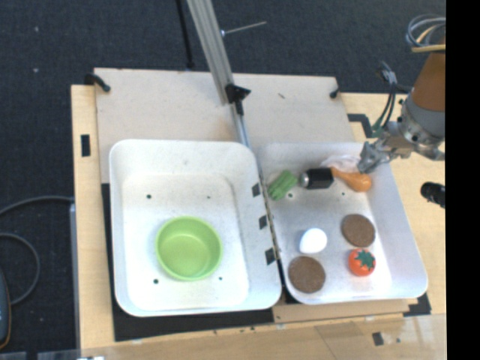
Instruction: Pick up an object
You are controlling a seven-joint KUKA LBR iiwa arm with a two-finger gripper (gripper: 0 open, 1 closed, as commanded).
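Two shallow white bins (409,223) sat abreast; the two-finger gripper (373,158) hovered at the right bin's far edge, beside an orange carrot-shaped toy (354,178). Its grasp state I could not tell; approach seemed underway, needing descent onto the toy.

One camera watches me from above the table (86,201), fixed, looking down at a slant rather than straight. It stands far enough back to take in both bins whole, the table's edges and dark floor (60,28) beyond them. My hand (373,156) comes in at the frame's right side, over the far corner of the right bin (405,268); the left bin (127,283) lies well apart from my hand, across the frame. A metal post (214,40) rises from beyond the bins toward the top edge, left of my hand. My arm (429,96) is cut off at the right, so the view faces across my reach.
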